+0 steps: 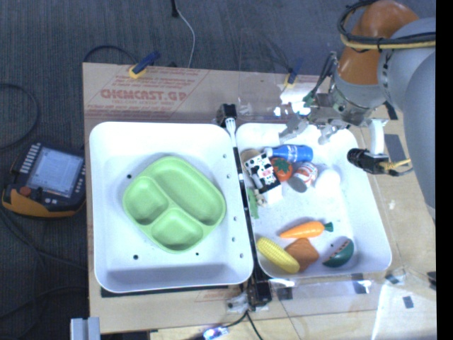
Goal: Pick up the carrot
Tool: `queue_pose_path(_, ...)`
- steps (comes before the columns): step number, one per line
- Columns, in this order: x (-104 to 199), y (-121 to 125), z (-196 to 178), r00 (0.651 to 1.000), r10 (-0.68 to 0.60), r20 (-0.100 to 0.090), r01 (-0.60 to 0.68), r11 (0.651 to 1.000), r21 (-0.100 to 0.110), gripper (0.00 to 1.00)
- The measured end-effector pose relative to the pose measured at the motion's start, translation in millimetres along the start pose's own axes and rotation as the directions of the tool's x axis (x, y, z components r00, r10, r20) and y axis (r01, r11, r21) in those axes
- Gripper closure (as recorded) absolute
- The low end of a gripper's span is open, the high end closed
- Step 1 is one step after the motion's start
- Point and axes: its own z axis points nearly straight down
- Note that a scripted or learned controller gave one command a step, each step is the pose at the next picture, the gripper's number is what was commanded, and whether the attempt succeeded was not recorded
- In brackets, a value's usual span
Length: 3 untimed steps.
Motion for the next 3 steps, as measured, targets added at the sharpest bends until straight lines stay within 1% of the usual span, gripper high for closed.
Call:
queue_pose_path(1,-42,-62,53,0.981,-0.194,0.0,0.194,0.981,0.004,0.0)
queue_pose_path(2,-42,-169,104,0.999,-0.048,-0.001,0.048,0.999,-0.01,0.0)
queue_pose_path(3,-43,-167,93,0.999,-0.049,0.003,0.049,0.999,-0.015,1.0)
